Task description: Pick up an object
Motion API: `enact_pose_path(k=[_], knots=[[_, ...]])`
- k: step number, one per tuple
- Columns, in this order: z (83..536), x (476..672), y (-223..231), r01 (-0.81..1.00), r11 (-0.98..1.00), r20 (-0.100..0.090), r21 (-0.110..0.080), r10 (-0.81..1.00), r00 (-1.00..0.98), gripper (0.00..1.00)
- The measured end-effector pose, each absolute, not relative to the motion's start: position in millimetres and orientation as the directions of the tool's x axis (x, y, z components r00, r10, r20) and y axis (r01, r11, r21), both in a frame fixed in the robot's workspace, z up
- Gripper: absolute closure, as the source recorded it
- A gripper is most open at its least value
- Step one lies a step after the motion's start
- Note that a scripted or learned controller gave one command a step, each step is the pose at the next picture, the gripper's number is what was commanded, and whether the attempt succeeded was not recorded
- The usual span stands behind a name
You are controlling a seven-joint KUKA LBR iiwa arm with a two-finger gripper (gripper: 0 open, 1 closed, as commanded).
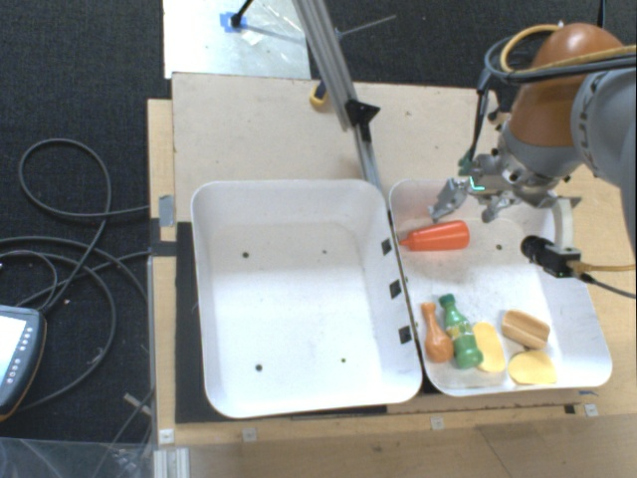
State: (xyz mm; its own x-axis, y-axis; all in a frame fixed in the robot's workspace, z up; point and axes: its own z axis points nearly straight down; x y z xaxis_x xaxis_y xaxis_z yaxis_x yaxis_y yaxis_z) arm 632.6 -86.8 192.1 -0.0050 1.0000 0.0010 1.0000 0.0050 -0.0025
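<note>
In the right bin [557,297], near its far left wall, lies an orange carrot-shaped toy [435,236]. My gripper [469,204] hangs just above and behind it, over the bin's far edge. Its fingers [445,202] stand spread apart and open, with nothing between them. At the bin's near end lie a small orange piece [435,335], a green bottle [458,332], a yellow slice [489,348], a brown bread loaf [525,328] and a yellow round piece [532,368].
The left bin [289,297] stands beside the right one, and they share a wall with black clips [395,289]. A slanted metal pole [333,58] crosses the bench behind the bins. Cables lie on the floor at the left.
</note>
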Motion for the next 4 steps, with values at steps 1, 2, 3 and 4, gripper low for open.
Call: enact_pose_path(k=[1, 2, 3, 4], knots=[[194.3, 633.5, -87.0, 1.000, 0.004, 0.000, 0.001, 1.000, -0.004, 0.00], [143.6, 625.0, -80.7, 1.000, 0.002, 0.001, -0.003, 1.000, -0.002, 0.00], [91.4, 624.5, -80.3, 1.000, 0.001, 0.000, -0.004, 1.000, -0.001, 0.00], [105.5, 626.6, -80.7, 1.000, 0.000, 0.001, 0.003, 1.000, 0.000, 1.00]])
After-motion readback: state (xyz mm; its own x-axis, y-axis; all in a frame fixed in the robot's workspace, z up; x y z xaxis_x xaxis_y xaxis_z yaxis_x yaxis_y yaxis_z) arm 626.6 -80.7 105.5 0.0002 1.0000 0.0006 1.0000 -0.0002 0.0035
